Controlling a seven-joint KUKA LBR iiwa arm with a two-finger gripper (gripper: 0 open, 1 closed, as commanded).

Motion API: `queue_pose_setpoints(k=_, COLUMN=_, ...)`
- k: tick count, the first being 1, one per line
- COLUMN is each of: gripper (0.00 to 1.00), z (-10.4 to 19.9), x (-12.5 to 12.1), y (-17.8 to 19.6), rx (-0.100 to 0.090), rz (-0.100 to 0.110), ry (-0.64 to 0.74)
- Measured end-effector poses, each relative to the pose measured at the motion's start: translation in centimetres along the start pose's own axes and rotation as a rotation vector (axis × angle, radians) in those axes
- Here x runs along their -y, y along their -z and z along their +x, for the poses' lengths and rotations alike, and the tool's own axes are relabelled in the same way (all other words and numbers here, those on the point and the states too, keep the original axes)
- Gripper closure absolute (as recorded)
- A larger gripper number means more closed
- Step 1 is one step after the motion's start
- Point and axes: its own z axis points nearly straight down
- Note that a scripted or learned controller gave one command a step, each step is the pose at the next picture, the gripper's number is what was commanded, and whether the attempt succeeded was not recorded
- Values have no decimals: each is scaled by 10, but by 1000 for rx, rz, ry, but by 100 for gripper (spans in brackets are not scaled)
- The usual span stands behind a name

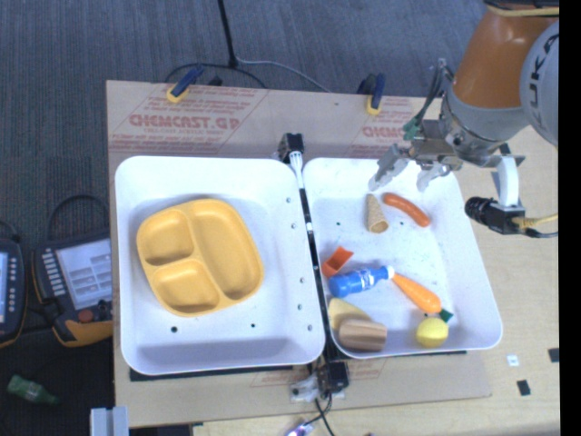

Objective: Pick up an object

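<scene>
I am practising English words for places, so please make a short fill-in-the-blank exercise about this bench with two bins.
1. The yellow divided plate lies in the ____ bin.
2. The gripper hangs above the ____ bin.
3. The lemon lies at the green end of the ____.
4. The blue bottle lies between the carrot and an ____ piece.

Missing words: left; right; carrot; orange

Dark grey carpeted floor (pixel 109 25) is filling the far part of the scene and running down the left side. A thin black pole (pixel 222 16) is rising from it, with a cable trailing right. A pale wooden counter (pixel 536 334) is sitting at the right, carrying a brown printed board (pixel 200 121) held by blue and yellow clamps (pixel 184 84). Light is falling evenly, casting soft shadows.
</scene>
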Motion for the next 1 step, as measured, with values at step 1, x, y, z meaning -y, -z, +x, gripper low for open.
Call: queue_pose_setpoints(k=1, gripper=0, z=-46, x=4, y=-76, rx=1, rz=2, ry=-21)
